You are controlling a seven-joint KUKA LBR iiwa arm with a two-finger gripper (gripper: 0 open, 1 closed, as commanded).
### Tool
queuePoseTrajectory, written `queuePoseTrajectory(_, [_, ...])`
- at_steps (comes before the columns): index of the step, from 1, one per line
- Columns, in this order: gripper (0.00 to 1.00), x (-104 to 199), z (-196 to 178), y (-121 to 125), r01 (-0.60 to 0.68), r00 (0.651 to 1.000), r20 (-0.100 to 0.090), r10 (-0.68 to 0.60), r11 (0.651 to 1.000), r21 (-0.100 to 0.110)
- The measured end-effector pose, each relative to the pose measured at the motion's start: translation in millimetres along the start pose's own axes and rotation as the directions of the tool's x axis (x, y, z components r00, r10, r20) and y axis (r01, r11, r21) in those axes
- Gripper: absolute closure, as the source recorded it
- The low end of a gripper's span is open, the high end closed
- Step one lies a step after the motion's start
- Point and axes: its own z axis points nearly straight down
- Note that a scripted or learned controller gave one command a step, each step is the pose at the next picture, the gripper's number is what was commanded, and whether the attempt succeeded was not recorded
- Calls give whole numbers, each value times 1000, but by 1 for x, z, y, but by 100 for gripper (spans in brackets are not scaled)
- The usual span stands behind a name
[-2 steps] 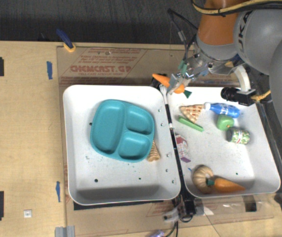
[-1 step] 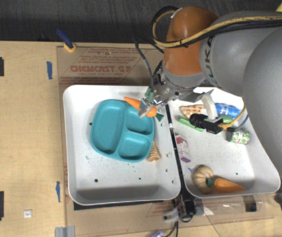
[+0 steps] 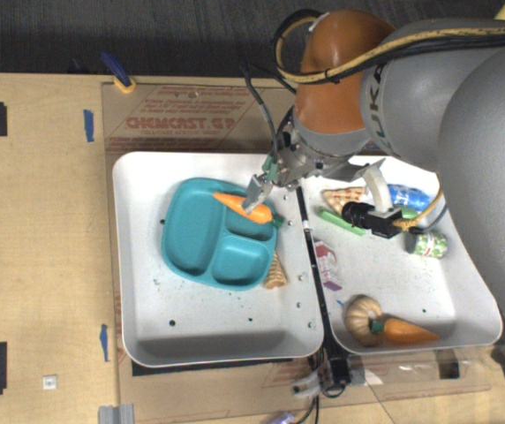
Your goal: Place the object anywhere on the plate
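gripper (image 3: 258, 203) pinching carrot (image 3: 242, 207) near its thick end, over plate (image 3: 201, 237) rim | carrot: looks light, stiff, smooth plastic, likely slippery | tapered tip points away from fingers | best hold: mid-body, across width

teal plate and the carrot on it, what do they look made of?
Teal plate: likely molded plastic, matte to satin; uniform color, soft rounded compartment edges, faint sheen. Carrot under the gripper: probably plastic or rubber toy food; flat even orange, smooth surface, green tip. Too small to tell hard from soft.
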Motion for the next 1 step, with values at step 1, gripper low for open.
queuePoseTrajectory(1, [100,1,-11,2,3,1000,2,-3,1000,-5])
